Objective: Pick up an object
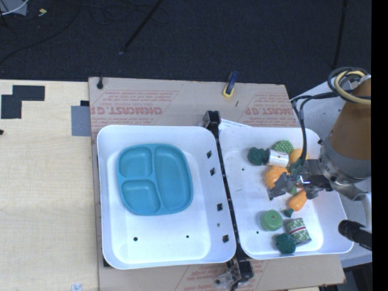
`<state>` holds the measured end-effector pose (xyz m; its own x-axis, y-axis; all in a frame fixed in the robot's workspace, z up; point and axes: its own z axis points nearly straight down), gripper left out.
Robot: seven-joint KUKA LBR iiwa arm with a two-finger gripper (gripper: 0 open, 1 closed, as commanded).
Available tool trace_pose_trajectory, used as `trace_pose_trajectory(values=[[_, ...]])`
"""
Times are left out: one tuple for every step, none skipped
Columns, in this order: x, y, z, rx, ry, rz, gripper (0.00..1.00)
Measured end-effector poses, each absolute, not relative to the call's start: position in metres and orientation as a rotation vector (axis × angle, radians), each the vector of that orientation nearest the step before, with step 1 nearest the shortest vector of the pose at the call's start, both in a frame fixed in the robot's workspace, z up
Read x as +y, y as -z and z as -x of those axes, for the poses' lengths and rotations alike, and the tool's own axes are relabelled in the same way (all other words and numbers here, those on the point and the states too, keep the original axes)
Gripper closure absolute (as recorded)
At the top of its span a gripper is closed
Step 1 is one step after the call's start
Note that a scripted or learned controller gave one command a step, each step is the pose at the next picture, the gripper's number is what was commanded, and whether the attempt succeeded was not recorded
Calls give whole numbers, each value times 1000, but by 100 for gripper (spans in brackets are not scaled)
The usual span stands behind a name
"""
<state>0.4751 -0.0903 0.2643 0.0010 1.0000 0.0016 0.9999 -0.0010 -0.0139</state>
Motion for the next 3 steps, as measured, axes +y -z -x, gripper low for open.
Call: trace_pose_trajectory(values=[[-90,-270,-477,-2222,-2,2220,0],[-93,-226,-473,-2217,-6,2216,0],[-95,-162,-473,-2216,-8,2215,0]])
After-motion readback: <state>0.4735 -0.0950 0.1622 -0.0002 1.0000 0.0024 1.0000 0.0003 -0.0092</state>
